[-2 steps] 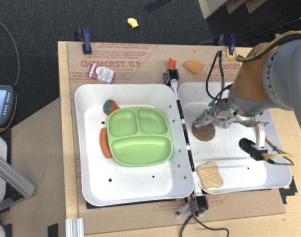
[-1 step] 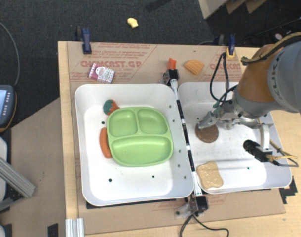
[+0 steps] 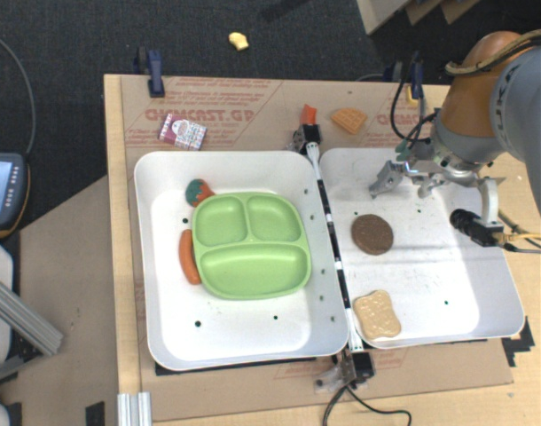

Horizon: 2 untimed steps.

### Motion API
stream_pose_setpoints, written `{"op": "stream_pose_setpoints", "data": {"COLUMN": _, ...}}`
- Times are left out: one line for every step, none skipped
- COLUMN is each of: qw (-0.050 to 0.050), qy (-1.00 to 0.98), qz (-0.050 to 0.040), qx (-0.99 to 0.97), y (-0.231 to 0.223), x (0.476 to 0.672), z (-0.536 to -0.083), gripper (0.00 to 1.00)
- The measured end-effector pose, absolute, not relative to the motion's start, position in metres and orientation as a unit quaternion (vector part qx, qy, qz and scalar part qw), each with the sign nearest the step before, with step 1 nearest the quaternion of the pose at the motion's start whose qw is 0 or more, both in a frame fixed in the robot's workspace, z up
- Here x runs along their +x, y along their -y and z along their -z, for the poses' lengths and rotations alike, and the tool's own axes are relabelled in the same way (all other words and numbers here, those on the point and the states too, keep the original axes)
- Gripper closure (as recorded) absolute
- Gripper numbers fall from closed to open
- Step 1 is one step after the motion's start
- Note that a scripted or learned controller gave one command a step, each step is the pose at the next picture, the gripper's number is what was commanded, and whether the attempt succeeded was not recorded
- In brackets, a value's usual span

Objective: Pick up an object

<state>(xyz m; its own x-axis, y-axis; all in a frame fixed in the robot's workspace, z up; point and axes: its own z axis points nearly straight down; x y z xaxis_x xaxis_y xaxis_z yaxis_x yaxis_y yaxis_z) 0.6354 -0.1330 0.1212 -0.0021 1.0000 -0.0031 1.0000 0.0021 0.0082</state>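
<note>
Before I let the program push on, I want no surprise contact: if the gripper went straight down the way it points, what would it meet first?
Probably the bare floor of the right bin. The gripper hangs over its upper part; the brown round cookie lies nearer the camera and looks off that line, though depth is unclear.

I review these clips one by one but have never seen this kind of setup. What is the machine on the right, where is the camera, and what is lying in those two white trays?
The single camera sits above the bench, looking down at a slant. The grey machine with the orange band is a robot arm reaching in from the right; its gripper hangs over the far part of the right bin, with nothing visibly between its fingers. That bin holds a brown round disc and a tan cracker-like piece near its front left corner. The left bin holds a green divided plate, with an orange sausage-like toy beside it and a small green-and-orange item at its far corner.
</note>
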Motion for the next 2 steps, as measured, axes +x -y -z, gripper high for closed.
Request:
{"op": "stream_pose_setpoints", "data": {"qw": -0.003, "qy": -0.708, "qz": 0.0009, "qx": 0.706, "y": 0.091, "x": 0.604, "z": -0.096, "gripper": 0.0}}
{"op": "stream_pose_setpoints", "data": {"qw": -0.002, "qy": -0.706, "qz": 0.0016, "qx": 0.708, "y": 0.104, "x": 0.56, "z": -0.084, "gripper": 0.0}}
